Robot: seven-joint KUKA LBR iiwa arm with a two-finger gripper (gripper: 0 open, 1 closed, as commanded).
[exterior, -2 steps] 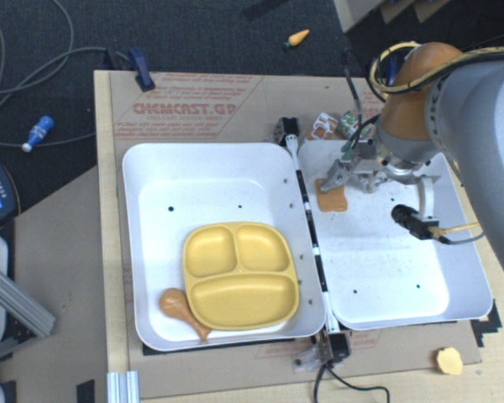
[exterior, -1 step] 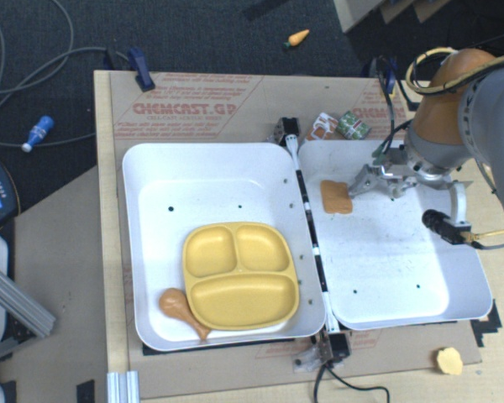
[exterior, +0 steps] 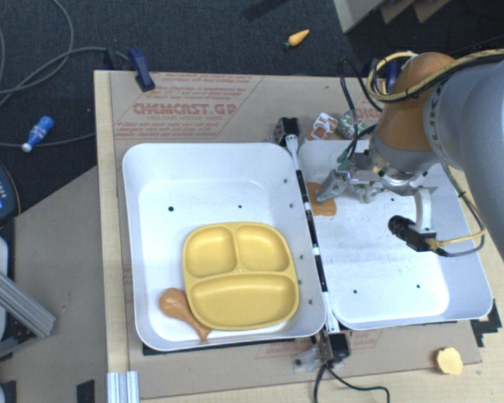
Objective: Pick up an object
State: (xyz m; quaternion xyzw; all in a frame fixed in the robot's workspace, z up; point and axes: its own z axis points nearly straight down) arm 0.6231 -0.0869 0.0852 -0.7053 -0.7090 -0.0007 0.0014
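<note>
The pincer (exterior: 344, 183) hovers low over a small flat orange-brown piece (exterior: 321, 196) in the right white bin (exterior: 403, 292); its state I cannot tell. Next: descend and close on it.

The brown board (exterior: 193, 99) under the bins bears red print reading roughly "CHEMCAST GP".

Divided plate (exterior: 238, 275): yellow, three compartments, rounded corners, lying flat and upright in the left bin, toward its near edge.

Drumstick-shaped toy (exterior: 182, 309): orange-tan, lying flat, just beside the plate's near-left corner, thin end partly tucked under the plate's rim.

Small flat piece (exterior: 322, 201): orange-brown, in the right bin, against its left wall; details too small to tell.
</note>
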